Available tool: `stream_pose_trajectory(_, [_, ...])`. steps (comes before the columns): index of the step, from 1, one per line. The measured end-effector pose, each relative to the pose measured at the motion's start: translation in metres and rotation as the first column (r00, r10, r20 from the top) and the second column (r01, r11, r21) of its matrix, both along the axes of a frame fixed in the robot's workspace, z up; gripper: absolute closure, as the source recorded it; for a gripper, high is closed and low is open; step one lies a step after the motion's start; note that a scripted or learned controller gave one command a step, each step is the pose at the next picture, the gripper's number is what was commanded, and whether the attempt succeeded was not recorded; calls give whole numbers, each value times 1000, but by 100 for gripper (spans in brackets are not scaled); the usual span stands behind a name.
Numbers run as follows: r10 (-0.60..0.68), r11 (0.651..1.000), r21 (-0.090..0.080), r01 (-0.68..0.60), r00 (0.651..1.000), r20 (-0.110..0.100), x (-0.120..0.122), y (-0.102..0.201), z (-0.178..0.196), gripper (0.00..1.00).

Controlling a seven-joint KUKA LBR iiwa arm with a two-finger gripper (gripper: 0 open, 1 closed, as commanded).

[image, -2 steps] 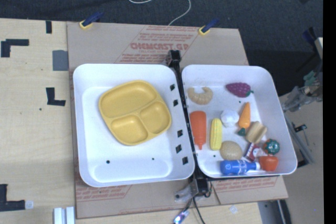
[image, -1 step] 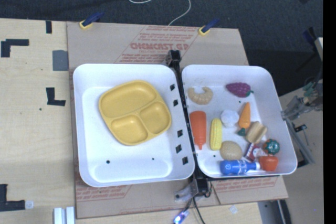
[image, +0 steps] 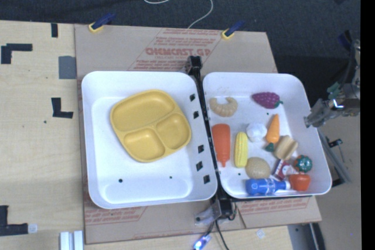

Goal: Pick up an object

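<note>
Off to the side: gripper beyond the right bin's edge

Seemingly nothing sits in the gripper (image: pixel 321 117) — it hangs just outside the right bin's (image: pixel 293 80) right wall, too blurred to tell how it is set. Nearest inside lie the bread roll (image: pixel 286 147) and orange carrot (image: pixel 273 128); further left, the yellow corn (image: pixel 241 149) and a red-orange piece (image: pixel 221 143) (a sausage, perhaps). The left bin (image: pixel 96 143) holds a yellow divided plate (image: pixel 150 125) — well apart.

Bench with a cardboard sheet

On the bench (image: pixel 35 143) lies a cardboard sheet (image: pixel 170 50); two white bins (image: pixel 94 126) rest on it.
</note>
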State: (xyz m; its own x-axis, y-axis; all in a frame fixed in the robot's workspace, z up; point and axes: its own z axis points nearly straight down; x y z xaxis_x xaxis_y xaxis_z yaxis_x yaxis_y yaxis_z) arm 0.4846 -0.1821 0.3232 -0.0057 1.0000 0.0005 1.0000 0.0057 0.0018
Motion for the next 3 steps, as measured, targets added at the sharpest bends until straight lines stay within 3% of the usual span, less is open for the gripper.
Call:
stream_pose_trajectory(1, [-9, 1000, -1, 9, 1000, -8, -2, -36, -53, 100])
stream_pose_trajectory(2, [0, 1000, -1, 0, 1000, 2, 0, 7, 2, 100])
stream_pose_trajectory(3, [-9, 1000, -3, 9, 1000, -3, -2, -45, -15, 100])
